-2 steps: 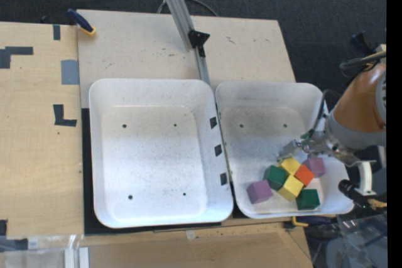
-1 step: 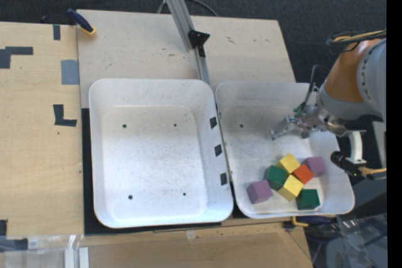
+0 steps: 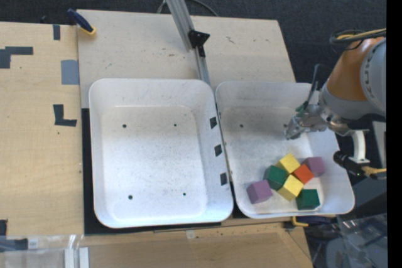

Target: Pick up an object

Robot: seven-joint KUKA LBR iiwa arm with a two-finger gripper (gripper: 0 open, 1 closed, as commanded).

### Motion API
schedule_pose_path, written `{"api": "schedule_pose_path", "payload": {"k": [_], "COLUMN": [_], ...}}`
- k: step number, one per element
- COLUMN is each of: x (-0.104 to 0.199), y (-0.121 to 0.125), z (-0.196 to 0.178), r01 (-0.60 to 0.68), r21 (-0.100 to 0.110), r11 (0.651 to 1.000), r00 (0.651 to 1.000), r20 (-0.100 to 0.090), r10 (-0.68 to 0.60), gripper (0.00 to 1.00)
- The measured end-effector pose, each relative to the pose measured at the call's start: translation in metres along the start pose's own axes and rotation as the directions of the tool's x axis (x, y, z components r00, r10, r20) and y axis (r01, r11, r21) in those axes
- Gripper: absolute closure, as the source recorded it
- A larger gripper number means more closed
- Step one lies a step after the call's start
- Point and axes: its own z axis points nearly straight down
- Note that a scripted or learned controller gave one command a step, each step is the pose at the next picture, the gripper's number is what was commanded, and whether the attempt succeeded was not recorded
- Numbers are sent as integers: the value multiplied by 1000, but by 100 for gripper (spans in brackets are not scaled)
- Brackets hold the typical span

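Several small coloured blocks lie clustered in the front right corner of the right bin (image 3: 251, 103): two yellow blocks (image 3: 289, 164) (image 3: 293, 186), an orange one (image 3: 303, 173), two green ones (image 3: 275, 175) (image 3: 308, 198), and two purple ones (image 3: 259, 191) (image 3: 315, 166). My gripper (image 3: 294, 128) hangs over the right bin's middle right part, just behind the cluster and apart from it. Nothing shows between its tips.
The left bin (image 3: 100, 135) stands beside the right one, with black clips along their shared rim. A slanted metal pole (image 3: 176, 0) crosses the back of the bench. A blue and yellow tool (image 3: 81, 21) lies at the far left corner.
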Motion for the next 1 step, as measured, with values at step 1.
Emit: {"api": "schedule_pose_path", "payload": {"k": [1], "x": [-1], "y": [-18], "z": [-18], "r01": [-3], "r21": [0], "r11": [1000], "r00": [1000], "r20": [0], "r10": [3], "gripper": [100]}}
